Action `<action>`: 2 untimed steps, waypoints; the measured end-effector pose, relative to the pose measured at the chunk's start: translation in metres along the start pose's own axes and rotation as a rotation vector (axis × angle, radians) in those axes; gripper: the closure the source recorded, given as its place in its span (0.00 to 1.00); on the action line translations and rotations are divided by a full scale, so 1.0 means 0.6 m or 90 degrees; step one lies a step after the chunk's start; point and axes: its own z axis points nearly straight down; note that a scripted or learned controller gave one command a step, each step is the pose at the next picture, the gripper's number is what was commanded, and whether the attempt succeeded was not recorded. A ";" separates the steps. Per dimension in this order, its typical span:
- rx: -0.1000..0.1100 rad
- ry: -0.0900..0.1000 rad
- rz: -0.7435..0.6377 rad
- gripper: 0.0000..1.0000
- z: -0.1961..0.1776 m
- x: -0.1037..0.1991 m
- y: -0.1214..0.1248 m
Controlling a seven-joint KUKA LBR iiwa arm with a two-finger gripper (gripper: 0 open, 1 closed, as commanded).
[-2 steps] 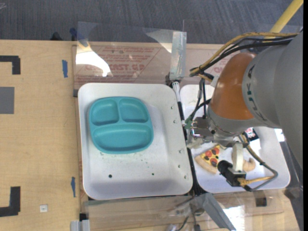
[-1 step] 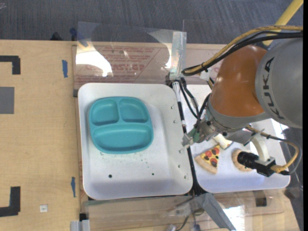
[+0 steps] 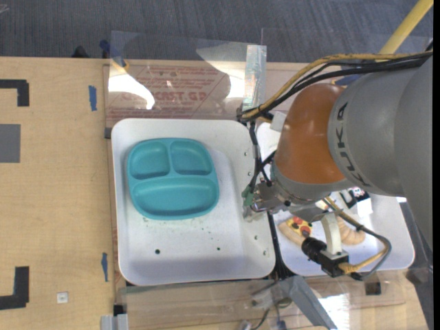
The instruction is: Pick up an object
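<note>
A teal divided plate (image 3: 173,177) lies flat in the left white bin (image 3: 192,260), toward its upper left. In the right bin (image 3: 399,249) a small pizza-slice toy (image 3: 300,227) and a pale tan object (image 3: 352,236) peek out from under the arm. The grey arm with its orange band (image 3: 309,139) hangs over the right bin and covers most of it. My gripper (image 3: 256,201) shows as a bit of dark metal at the divider between the bins, pointing down.
A clear plastic sheet (image 3: 179,88) with glare stands behind the left bin. Wooden bench (image 3: 51,184) stretches to the left. Cables (image 3: 357,253) loop off the wrist over the right bin's front.
</note>
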 end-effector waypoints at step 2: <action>0.003 -0.003 0.607 1.00 0.020 0.220 0.040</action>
